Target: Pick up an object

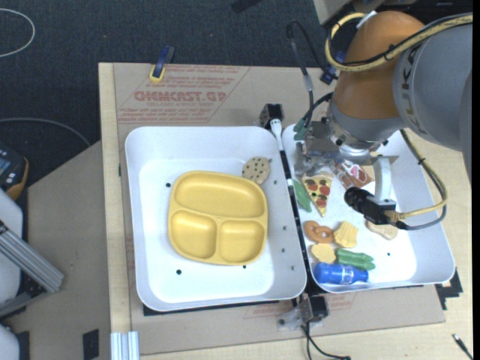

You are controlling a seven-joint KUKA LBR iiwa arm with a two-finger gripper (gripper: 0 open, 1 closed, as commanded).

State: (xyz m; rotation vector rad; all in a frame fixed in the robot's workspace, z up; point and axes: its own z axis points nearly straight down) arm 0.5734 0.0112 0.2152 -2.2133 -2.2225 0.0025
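Though parked low over the far-left part of the right bin (pixel 416 246), gives away nothing of the claw. Gripper (pixel 324 154) tucked beneath the grey wrist and orange band, so cannot tell whether released or clenched, nor whether grasping anything.

Probably stationed there for what lies just below: a pizza slice (pixel 320 190), flat on the bin floor at the near side of the gripper and hard by the wall shared by the 2 bins. Judged the likeliest target, being the closest piece; cannot be sure.

Lying flat, with the topping side up. Broad crust end toward the far side, under the gripper; narrow tip toward the near edge of the bench. Long axis therefore far-to-near, leaning a little to the view's left at the tip. Suggests a pinch across the narrow width, not along the length.

Crowded on its left by a green pod (pixel 301 195), touching or nearly so and lying along much the same line. Some risk of catching both, or of nudging the slice against the wall.

Farther off in the same bin:
- a red-and-white strip (pixel 354 175) to the right
- a pretzel (pixel 320 233) nearer
- a blue can (pixel 341 274) on its side at the near rim

Kept apart in the left bin (pixel 150 201): 1 yellow divided plate (pixel 217 217) and 1 cookie (pixel 256 169), well clear of the arm.
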